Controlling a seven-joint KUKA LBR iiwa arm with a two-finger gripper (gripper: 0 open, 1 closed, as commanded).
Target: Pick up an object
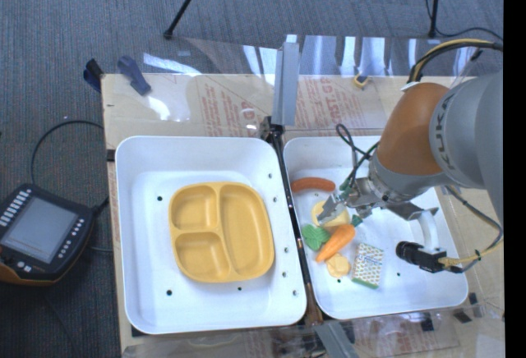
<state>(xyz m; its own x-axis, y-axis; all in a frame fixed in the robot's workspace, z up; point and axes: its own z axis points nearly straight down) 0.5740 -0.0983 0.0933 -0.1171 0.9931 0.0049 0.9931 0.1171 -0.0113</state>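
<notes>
My gripper is low in the right bin, near its left side, right over a pale yellow food piece. Around it lie toy foods: an orange-red sausage just behind, a green leafy piece and an orange carrot just in front, a round yellow slice, and a small speckled packet. The wrist hides part of the yellow piece. Nothing visibly hangs from the gripper.
The left bin holds a yellow divided plate. A black cable fitting hangs off the arm over the right bin's right half. A grey upright post stands behind the bins. A teach pendant lies on the floor at the left.
</notes>
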